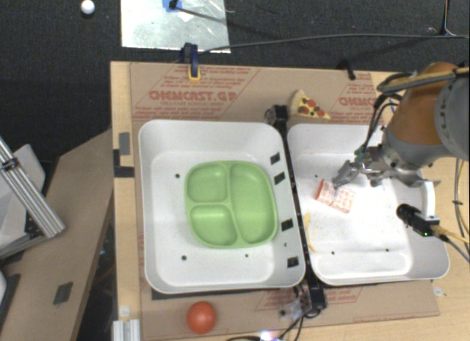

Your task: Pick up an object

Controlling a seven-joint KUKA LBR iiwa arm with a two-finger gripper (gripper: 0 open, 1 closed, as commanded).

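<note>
A small red-and-white packet (335,197) lies flat in the right bin (367,266), near its left-centre. My gripper (346,175) hangs just above and to the right of the packet, its tip close to the packet's upper edge. Nothing shows between the tip and the packet. The grey arm with its orange band (418,115) reaches in from the right, over the bin's far right corner. A thin yellowish strip (308,234) lies by the right bin's left wall.
A green divided plate (230,203) sits in the middle of the left bin (165,163). A toy pizza slice (308,106) lies on the cardboard behind the bins. A red ball (200,317) rests on the board in front of the left bin.
</note>
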